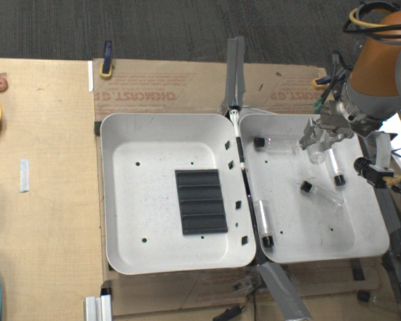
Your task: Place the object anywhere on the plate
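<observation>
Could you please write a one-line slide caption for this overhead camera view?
Gripper poised over clear plastic tubes with black caps in the right white bin; black ribbed rectangular plate waits in the left white bin.

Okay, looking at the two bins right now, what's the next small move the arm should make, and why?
Probably lower onto the clear tube just beneath the gripper and close on it. The gripper hangs over the right bin, where several tubes lie loose, while the dark ridged plate in the left bin has nothing on it.

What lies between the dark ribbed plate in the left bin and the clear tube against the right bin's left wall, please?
In the camera view, between the ribbed plate and the clear tube lie bare white bin floor and the two bins' adjoining walls with small black clips.
</observation>
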{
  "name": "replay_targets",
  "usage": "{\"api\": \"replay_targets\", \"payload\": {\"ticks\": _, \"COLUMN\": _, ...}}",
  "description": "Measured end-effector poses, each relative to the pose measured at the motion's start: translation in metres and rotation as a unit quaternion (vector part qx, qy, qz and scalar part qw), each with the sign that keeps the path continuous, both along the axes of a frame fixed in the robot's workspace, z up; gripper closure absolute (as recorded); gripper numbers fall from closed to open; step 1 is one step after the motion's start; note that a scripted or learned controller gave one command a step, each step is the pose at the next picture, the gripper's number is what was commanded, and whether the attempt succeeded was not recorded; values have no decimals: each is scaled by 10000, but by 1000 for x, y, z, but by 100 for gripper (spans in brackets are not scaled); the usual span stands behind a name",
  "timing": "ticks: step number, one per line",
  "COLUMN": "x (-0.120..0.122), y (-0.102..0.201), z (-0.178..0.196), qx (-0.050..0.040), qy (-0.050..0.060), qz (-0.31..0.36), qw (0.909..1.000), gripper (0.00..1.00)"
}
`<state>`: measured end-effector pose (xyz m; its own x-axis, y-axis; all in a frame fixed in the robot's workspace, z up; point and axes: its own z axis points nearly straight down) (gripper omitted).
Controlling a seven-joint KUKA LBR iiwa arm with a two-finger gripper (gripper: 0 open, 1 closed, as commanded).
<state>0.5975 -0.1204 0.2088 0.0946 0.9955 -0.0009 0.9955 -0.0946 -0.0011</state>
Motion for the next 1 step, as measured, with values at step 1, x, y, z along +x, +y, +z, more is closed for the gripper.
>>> {"api": "replay_targets", "payload": {"ticks": 1, "x": 7, "y": 74, "z": -8, "qx": 4, "qy": 8, "qz": 1677, "qw": 9858, "gripper": 100}}
